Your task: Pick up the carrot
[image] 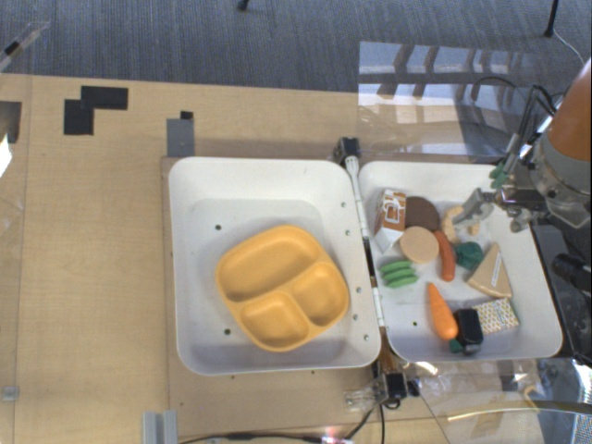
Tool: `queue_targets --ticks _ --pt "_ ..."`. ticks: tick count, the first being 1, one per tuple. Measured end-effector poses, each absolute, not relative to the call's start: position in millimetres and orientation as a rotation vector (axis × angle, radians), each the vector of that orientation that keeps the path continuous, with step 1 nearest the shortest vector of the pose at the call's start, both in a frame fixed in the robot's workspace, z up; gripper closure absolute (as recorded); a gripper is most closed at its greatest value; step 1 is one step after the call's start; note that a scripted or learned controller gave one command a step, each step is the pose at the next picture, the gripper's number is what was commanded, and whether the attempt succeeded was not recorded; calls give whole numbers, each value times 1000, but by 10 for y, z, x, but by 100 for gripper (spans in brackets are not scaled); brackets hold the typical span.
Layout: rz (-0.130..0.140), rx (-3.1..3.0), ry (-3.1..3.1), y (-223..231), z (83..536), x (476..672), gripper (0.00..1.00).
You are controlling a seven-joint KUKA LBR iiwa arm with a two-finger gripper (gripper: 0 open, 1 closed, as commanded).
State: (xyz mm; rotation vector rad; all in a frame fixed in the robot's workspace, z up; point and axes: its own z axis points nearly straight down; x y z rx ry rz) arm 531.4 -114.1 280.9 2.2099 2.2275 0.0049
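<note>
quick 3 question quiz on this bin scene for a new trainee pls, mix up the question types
1. True or false: the carrot lies in the same bin as the yellow divided plate.
2. Which item touches the carrot's lower end? A) green pea pod B) black block C) cheese wedge
3. Fill in: the claw hovers near the ___ edge of the right bin, away from the carrot.

Key
1. False: the plate sits alone in the left bin; the carrot is in the right bin.
2. B
3. upper
</note>
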Motion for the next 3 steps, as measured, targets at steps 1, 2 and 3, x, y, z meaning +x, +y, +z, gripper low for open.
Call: queue_targets --ticks 1,2,3 --pt "-4 2283 2163 -1014 1546 4861 0" --pt "10 2052 2371 -1176 888 4910 0" --pt "23 2041 2367 -1159 1012 4954 100"
